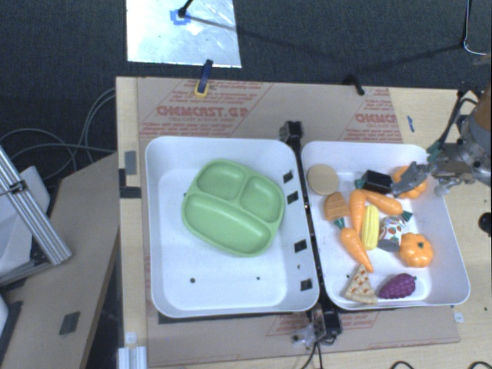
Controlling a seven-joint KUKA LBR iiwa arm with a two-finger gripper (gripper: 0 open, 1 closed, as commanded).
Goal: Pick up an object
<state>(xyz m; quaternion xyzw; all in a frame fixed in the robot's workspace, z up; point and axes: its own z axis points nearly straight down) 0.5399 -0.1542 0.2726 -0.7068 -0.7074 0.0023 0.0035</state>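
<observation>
While purple grapes point(397, 285) and a pizza slice point(358, 284) lie nearest in the right bin point(453, 244), carrots point(364, 206), corn point(370, 226) and a pumpkin point(416, 250) crowd its middle. Farther back, the tool point(413, 177) hangs over an orange toy point(410, 187); its grip cannot be told. A green divided plate point(233, 206) sits in the left bin point(165, 267).

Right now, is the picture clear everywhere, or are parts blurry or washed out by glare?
In the camera view, the green plate and toy food look fairly sharp under even light; the shiny sheet at the top is washed pale by glare; the hand at the right edge looks soft and smeared; shadows are faint.
</observation>
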